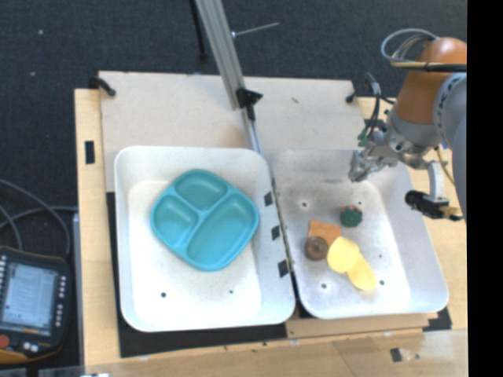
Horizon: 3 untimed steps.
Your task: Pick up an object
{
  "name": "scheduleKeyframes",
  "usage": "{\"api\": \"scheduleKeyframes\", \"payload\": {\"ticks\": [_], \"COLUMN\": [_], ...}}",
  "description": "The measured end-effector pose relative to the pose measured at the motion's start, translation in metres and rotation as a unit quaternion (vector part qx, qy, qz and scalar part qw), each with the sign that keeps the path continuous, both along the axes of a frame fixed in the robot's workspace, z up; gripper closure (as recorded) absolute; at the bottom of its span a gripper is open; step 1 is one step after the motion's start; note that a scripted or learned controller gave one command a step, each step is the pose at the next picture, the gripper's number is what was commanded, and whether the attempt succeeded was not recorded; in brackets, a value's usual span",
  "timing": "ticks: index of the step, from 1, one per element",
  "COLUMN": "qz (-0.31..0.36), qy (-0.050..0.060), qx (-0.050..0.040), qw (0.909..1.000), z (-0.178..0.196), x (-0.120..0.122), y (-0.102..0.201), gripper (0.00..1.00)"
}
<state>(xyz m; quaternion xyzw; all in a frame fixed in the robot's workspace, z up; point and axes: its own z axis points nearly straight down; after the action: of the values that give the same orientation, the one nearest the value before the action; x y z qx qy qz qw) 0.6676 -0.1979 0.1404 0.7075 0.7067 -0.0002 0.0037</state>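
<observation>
From my seat the feed reads bright and even, lit from overhead, with only soft, short shadows. Both white bins (134,289) come close to washing out, and the yellow object (351,262) below the gripper (359,171) looks slightly overexposed. The dark floor (47,30) holds little detail. Everything is mildly soft and grainy, and the gripper's outline is too blurred to resolve.
</observation>
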Motion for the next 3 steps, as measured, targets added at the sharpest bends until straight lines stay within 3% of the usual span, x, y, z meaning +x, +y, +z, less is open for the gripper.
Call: {"api": "scheduleKeyframes", "payload": {"ticks": [1, 3], "qz": [0.0, 0.002], "qy": [-0.001, -0.002], "qx": [0.0024, 0.0018], "qw": [1.0, 1.0], "z": [0.051, 0.152], "x": [-0.008, 0.0], "y": [-0.001, -0.006], "gripper": [1.0, 1.0]}}
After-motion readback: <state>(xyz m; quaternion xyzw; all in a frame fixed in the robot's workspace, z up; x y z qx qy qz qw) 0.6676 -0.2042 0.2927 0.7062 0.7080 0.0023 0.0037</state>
